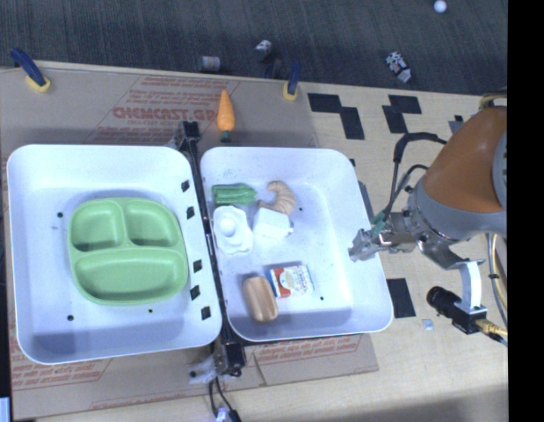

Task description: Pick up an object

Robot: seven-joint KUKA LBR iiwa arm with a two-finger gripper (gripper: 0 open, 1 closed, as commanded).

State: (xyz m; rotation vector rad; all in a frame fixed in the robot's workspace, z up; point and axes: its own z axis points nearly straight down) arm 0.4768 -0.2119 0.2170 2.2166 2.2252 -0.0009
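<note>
A wooden surface printed with faded red lettering fills most of the overhead view, and beyond its far edge lies dark grey carpet scattered with a few small bits of debris. Black square markers are stuck to the surface on its right side, and blue clamps grip its far edge. Two shallow white bins sit side by side on it. The left bin holds a green divided plate with three compartments. The right bin holds a cluster of toy food: a green piece near the far wall, a tan croissant-shaped piece just beside it, a white block below that, a white fried egg shape to its left, a small red and white packet, and a brown bread roll near the front wall. An orange toy carrot lies on the surface behind the bins. The grey arm with its orange band comes in from the right, and its hand sits over the right rim of the right bin, well apart from the toys. The hand is small and blurred, so it cannot be told how far open it is, and nothing can be seen in its grasp.
</note>
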